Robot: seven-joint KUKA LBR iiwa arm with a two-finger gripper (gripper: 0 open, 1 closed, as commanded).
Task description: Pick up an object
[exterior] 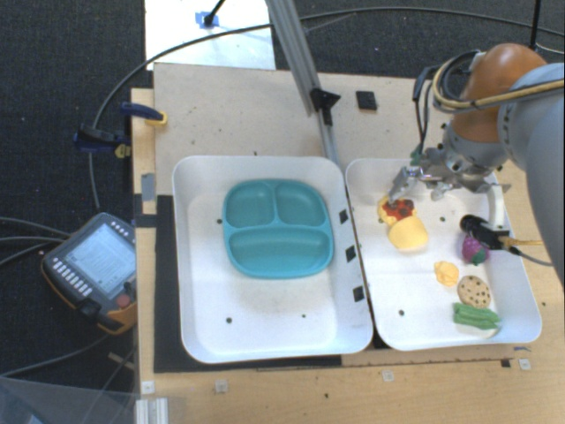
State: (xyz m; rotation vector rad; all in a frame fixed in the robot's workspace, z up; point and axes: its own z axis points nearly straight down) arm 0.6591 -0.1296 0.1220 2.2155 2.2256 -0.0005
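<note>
Left bin (190,263): shallow white plastic tray on the table; it carries a teal three-compartment plastic plate (277,228), lying flat. Broad and thin-rimmed, awkward for me; not my pick.

Right bin (530,321): shallow white plastic tray, just beside the left one, with small toy foods scattered in it.

Nearest piece: small red-and-yellow plastic toy food (396,209), upper left of the right bin, touching a rounded pale-yellow plastic lump (409,233) just below it.

Handling guess: both look light, rigid and smooth; the yellow lump is rounded, so likely to squirt out unless taken across its middle. The red piece is smaller, likely easier to span.

Other pieces: small yellow toy (447,273), round speckled toy cookie (474,291), green bean-like toy (477,318), purple toy (474,249) by the right wall. All well apart from me.

My fingers (399,190): low, just above the red-and-yellow piece; whether they are spread or closed I cannot tell, and I see nothing clearly between them.

My arm: in from the right, orange band high, wrist bent down and leftward into the right bin.
</note>
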